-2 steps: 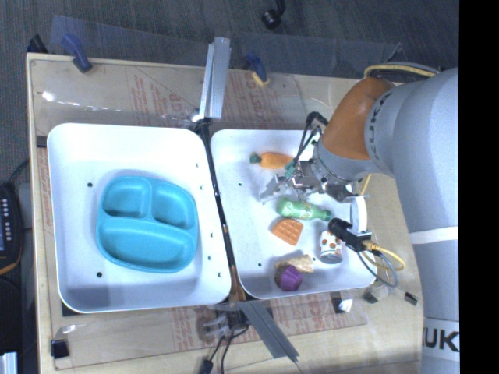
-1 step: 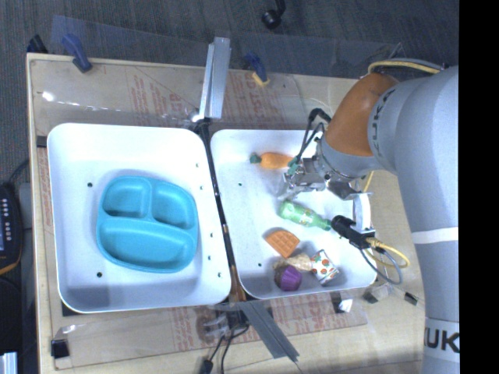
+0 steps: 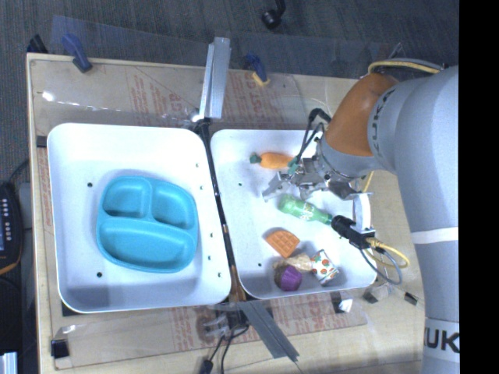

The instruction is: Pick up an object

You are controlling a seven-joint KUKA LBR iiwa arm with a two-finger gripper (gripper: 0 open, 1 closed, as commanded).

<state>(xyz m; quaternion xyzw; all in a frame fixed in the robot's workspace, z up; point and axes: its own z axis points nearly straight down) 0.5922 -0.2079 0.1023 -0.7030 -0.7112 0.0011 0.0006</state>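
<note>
In the right bin (image 3: 234, 209) lie an orange carrot (image 3: 273, 160), a green bottle (image 3: 304, 209), an orange waffle-like piece (image 3: 282, 241), a purple object (image 3: 288, 279) and a small patterned box (image 3: 321, 266). My gripper (image 3: 282, 185) hangs over the bin's middle, just below the carrot and just above the green bottle's left end. Its fingers stand open with nothing between them. The grey arm with its orange band (image 3: 355, 123) reaches in from the right and hides the bin's right wall.
The left bin (image 3: 70, 154) holds a blue sectioned tray (image 3: 146, 223). A metal divider bar (image 3: 214, 76) rises between the bins at the back. Black and yellow cables (image 3: 366, 240) trail over the right bin's lower right corner.
</note>
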